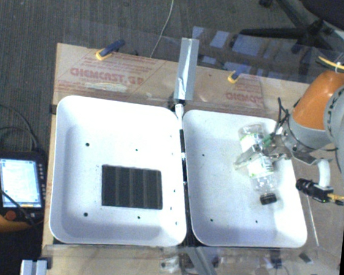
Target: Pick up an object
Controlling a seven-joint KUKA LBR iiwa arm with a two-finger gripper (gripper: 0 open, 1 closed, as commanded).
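— What's closest to us, down at the front?

— The front rim of the left bin [111, 235], and just left of it, off the bench, a handheld control pendant [13, 183] with its screen lit and cables trailing around it. In that left bin a dark ribbed rectangular pad [132, 187] lies flat, a little below the middle.

— And the right bin?

— The right bin [212, 218] holds a clear plastic bottle [259, 171] with a black cap, lying on its side, cap end pointing toward the front right. It sits in the upper right part of the bin.

— Where's the arm?

— It comes in from the right, the orange band [314, 107] above the wrist. The gripper [258, 148] is down over the top end of the bottle, right on it or just above it.

— Has it got hold of it?

— I can't tell. The transparent plastic and the metal blur together there, so whether it's clenched or released isn't visible from here.
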